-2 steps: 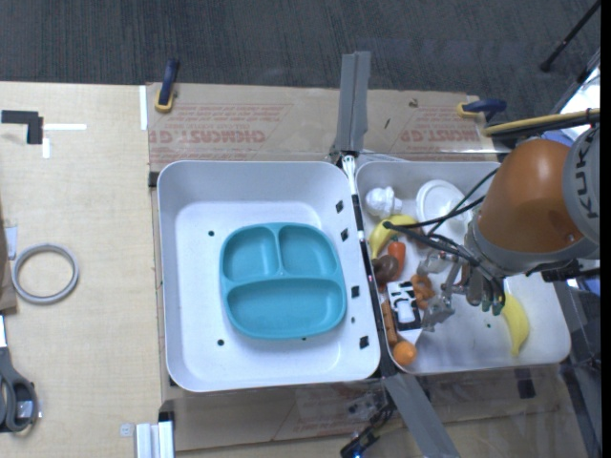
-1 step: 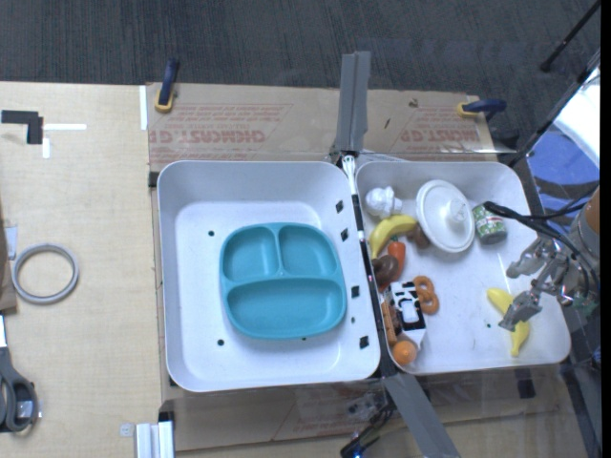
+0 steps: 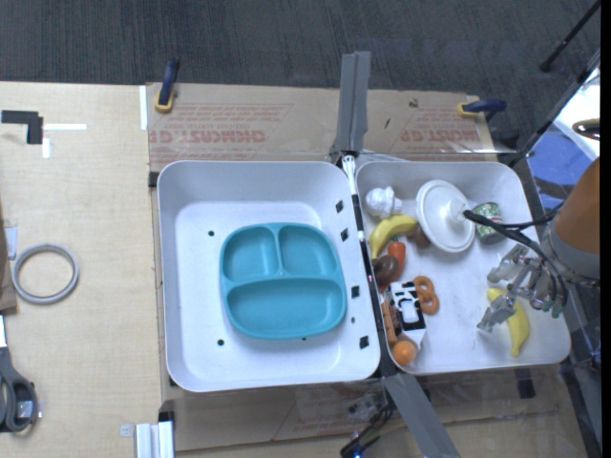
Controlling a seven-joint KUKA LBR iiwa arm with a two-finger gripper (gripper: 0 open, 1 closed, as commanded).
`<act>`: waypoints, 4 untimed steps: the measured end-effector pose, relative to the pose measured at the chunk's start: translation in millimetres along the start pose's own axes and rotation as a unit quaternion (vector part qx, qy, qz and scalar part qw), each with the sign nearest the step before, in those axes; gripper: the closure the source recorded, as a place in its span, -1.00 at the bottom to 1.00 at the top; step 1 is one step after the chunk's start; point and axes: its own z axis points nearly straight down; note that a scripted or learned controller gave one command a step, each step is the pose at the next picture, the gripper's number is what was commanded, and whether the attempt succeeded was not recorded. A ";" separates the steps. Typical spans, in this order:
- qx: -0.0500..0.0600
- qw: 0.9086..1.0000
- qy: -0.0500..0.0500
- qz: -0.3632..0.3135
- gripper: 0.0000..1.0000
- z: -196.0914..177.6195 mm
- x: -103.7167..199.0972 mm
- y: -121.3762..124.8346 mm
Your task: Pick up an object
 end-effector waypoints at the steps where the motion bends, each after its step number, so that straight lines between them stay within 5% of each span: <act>1: 0.000 1.000 -0.001 -0.002 1.00 -9.4 -0.9 1.4; 2: 0.000 1.000 -0.001 -0.002 -1.00 -9.4 -0.8 1.5; 3: 0.000 1.000 0.000 0.026 -1.00 -0.6 7.3 3.5; 4: 0.000 1.000 -0.001 0.024 1.00 -10.1 6.3 4.2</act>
